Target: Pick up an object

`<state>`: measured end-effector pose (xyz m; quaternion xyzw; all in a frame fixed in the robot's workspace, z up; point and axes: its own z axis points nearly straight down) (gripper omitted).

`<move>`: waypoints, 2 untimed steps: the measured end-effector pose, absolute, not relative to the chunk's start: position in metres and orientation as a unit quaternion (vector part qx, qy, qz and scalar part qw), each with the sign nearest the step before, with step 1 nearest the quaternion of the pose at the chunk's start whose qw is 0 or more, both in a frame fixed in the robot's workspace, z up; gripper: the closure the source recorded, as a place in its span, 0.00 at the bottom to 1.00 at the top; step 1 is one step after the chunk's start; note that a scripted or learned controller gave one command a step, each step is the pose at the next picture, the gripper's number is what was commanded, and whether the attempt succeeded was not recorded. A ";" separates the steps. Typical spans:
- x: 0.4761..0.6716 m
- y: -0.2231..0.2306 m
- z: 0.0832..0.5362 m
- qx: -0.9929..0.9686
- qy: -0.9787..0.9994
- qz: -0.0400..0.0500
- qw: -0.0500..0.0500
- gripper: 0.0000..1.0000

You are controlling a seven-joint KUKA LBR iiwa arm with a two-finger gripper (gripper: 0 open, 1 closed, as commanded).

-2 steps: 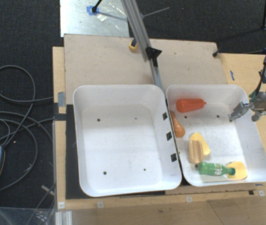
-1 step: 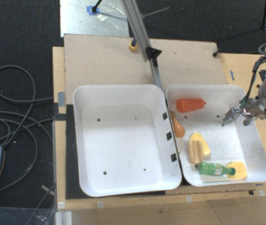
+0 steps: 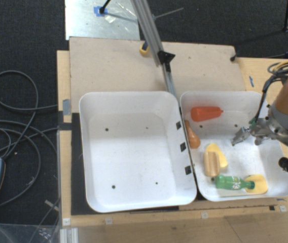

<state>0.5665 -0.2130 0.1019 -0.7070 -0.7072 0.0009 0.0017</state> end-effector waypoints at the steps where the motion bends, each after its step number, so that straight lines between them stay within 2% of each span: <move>1: 0.569 -0.214 0.117 -0.707 -0.707 -0.001 -0.002 1.00; 2: 0.572 -0.215 0.182 -0.706 -0.709 -0.002 -0.004 1.00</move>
